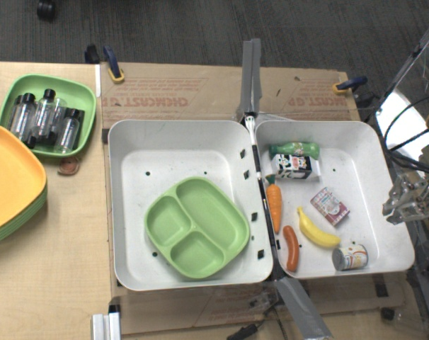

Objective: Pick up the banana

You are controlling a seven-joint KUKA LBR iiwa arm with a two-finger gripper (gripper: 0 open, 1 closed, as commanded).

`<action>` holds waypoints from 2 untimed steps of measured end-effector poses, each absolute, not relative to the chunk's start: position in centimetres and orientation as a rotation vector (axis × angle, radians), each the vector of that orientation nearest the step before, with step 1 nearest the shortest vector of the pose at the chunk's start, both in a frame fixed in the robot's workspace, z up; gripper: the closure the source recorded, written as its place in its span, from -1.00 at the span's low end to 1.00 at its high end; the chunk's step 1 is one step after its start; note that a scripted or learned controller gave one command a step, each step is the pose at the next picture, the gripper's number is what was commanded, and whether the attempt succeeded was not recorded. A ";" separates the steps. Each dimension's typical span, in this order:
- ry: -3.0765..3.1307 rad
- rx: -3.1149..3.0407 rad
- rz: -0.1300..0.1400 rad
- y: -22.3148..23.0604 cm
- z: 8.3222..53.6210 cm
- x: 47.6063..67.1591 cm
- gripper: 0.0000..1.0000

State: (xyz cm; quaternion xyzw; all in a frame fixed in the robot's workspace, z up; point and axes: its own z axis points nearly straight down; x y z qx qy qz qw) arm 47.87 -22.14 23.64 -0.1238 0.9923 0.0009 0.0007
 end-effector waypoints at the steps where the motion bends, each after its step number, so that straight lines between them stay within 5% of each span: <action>1: 3.044 -0.756 0.001 -22.1 25.7 50.8 1.00; 2: 2.933 -1.120 0.004 -22.1 21.4 49.9 1.00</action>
